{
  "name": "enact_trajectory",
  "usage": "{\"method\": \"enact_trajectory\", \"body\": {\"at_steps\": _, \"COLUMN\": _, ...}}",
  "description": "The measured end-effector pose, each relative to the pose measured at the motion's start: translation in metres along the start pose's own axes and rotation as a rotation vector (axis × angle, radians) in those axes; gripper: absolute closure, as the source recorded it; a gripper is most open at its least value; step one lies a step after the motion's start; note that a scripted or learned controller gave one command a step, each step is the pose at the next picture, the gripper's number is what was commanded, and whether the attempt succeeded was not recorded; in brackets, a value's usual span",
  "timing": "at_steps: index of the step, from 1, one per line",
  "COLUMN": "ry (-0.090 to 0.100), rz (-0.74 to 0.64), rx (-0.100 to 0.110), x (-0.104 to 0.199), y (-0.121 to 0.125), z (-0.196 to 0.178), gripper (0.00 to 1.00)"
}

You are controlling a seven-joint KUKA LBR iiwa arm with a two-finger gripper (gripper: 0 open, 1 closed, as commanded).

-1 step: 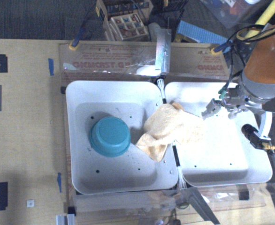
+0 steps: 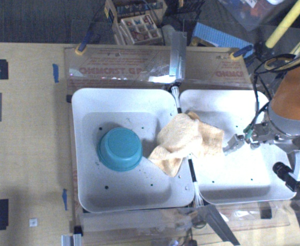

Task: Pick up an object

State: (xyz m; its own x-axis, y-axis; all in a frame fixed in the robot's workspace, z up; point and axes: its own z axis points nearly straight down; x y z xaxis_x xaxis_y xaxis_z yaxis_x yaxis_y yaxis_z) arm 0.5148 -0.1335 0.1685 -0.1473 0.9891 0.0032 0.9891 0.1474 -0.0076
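yellow cloth (image 2: 187, 141) draped across both bins, gripper (image 2: 233, 143) just beside its right edge

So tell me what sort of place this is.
Probably a robotics lab or workshop. A robot arm reaches over two white bins on a wooden bench; one holds a blue bowl, and a yellow cloth drapes across both. Cables and clutter lie behind.
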Motion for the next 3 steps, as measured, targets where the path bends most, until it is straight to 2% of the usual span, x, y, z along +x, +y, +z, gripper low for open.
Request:
{"method": "enact_trajectory", "body": {"at_steps": 1, "ry": -0.003, "rz": -0.061, "rx": -0.004, "x": -0.013, "y": 0.092, "z": 0.048, "gripper": 0.00}}
{"method": "enact_trajectory", "body": {"at_steps": 2, "ry": -0.004, "rz": -0.109, "rx": -0.005, "x": -0.098, "y": 0.090, "z": -0.070, "gripper": 0.00}}
{"method": "enact_trajectory", "body": {"at_steps": 3, "ry": -0.002, "rz": -0.038, "rx": -0.002, "x": -0.100, "y": 0.070, "z": -0.008, "gripper": 0.00}}
